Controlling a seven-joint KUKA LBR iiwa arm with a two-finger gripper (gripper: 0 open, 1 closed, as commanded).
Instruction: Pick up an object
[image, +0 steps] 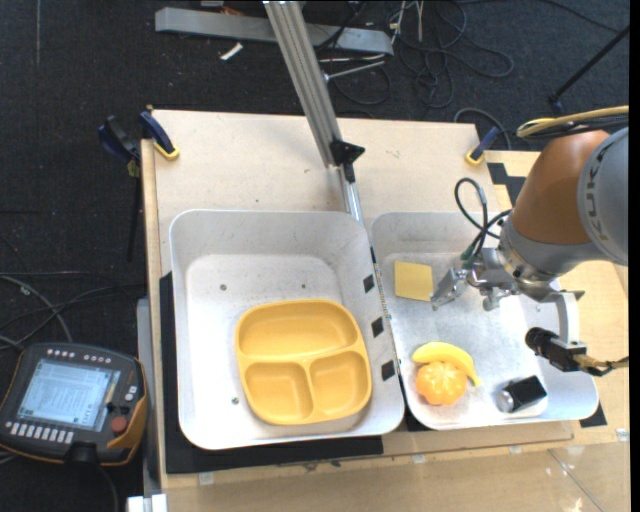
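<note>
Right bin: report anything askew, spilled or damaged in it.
Nothing stands out. The right bin holds a yellow square block lying flat, a banana resting against an orange, and a small black object. No spill or damage shows.

slice (413, 280): pale yellow square, flat, far left of my right bin
banana (445, 356): yellow, curved, touching orange's far side
orange (441, 384): round, near edge
cylinder (522, 393): black, on its side, near right

Pale wooden bench top (260, 160) on dark carpet floor (60, 200), w/ black cables (440, 50) strewn at top. Metal pole (310, 85) slants across bench; yellow clamps (160, 135) at back corners. Teach pendant (65, 400) lies bottom left.
</note>
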